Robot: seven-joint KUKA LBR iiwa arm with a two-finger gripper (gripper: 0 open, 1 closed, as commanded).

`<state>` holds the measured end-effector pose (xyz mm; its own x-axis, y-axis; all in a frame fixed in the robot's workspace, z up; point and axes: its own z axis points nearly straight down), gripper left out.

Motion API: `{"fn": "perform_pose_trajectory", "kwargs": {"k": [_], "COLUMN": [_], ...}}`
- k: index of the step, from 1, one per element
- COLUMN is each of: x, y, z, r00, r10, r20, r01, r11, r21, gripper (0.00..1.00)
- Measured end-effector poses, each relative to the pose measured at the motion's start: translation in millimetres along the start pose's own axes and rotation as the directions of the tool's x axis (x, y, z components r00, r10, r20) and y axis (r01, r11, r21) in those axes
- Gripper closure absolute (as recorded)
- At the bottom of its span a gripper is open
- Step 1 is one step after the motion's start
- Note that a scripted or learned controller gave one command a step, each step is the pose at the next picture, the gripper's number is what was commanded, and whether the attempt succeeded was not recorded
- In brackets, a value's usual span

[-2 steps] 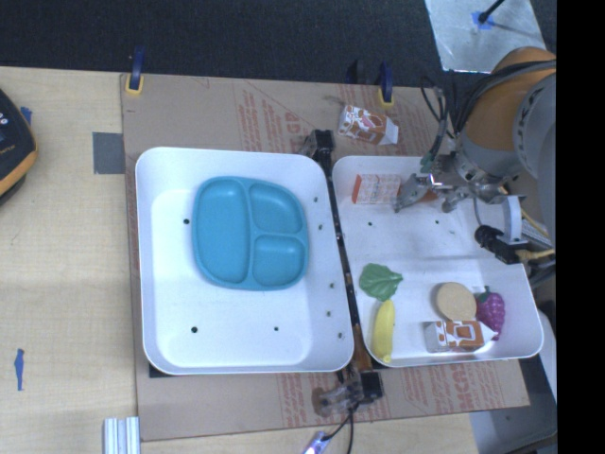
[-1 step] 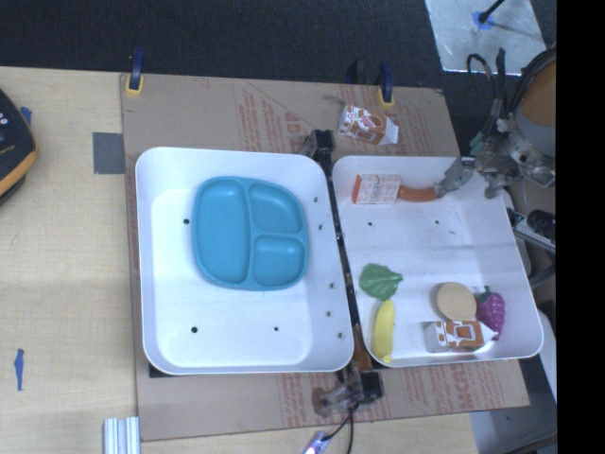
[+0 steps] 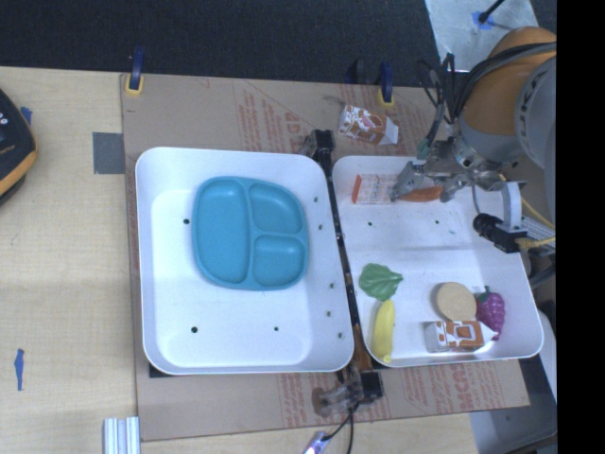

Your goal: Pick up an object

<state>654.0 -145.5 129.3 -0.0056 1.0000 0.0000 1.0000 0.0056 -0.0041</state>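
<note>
My gripper is down at the far end of the right bin, open, its fingers spread over an orange carrot-like piece on the bin floor. Just left of it lies a small orange-and-white packet. Toward the near end of this bin are a green leaf, a yellow banana, a round tan disc, purple grapes and a small carton. The left bin holds a blue divided plate.
A wrapped snack lies on the cardboard behind the right bin. Clamps hold the cardboard's far edge. The arm's orange band and cables hang over the right bin's far right corner. A dark device sits at the left edge.
</note>
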Motion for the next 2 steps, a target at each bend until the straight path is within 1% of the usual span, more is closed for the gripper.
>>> {"fn": "perform_pose_trajectory", "kwargs": {"k": [1,2], "x": [45,6], "y": [3,1], "z": [-83,39], "r00": [1.000,1.000], "r10": [0.001,0.002], "r20": [-0.001,0.001], "r01": [-0.001,-0.002], "r11": [1.000,1.000], "r21": [-0.004,0.004], "gripper": [0.00,0.00]}}
